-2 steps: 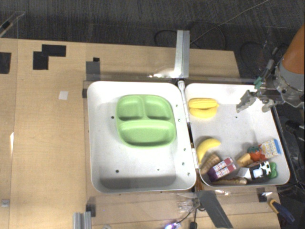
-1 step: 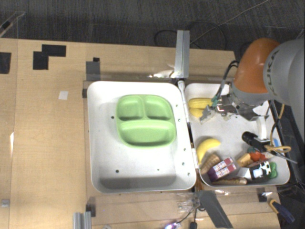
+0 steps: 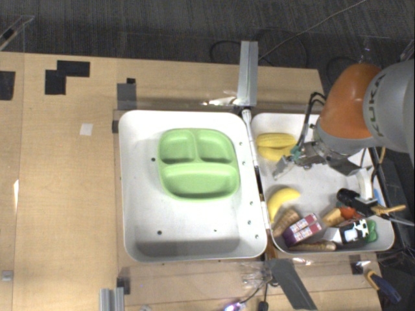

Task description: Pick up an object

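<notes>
The gripper [image 3: 285, 166] is seen in the right bin [image 3: 382, 241], just near of the far banana [image 3: 275, 144]; its state cannot be told. The curved banana could be knocked aside by an off-centre descent.

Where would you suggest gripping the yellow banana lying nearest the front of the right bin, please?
Probably across the banana's thick middle, coming straight down from above. It lies flat and curved, with bare bin floor on its far side, while other items crowd its lower end.
</notes>
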`<control>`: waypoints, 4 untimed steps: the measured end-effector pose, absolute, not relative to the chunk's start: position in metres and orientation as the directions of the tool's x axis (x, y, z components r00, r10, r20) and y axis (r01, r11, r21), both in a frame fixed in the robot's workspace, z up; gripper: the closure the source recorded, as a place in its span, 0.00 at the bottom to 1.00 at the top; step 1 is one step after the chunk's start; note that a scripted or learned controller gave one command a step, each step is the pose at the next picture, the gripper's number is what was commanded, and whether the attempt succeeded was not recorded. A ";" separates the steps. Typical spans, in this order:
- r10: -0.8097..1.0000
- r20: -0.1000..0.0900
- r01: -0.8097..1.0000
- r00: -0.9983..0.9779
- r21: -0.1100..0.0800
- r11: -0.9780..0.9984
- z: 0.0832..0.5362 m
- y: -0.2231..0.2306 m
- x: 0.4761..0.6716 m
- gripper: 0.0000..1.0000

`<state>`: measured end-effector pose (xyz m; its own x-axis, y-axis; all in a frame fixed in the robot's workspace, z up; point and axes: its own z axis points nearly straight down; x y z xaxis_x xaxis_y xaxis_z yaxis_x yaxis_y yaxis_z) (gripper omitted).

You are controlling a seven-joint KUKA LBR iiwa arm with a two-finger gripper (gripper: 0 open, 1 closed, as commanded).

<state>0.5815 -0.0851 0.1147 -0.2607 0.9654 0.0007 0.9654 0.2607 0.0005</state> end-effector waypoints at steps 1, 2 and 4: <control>0.985 -0.001 0.985 -0.170 0.011 0.170 0.088 -0.109 0.649 0.00; 0.985 -0.001 0.985 -0.171 0.011 0.171 0.088 -0.109 0.649 0.00; 0.985 0.000 0.985 -0.175 0.012 0.175 0.097 -0.108 0.651 0.00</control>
<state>0.6506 -0.1077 0.0972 -0.1749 0.9846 0.0002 0.9845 0.1749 0.0122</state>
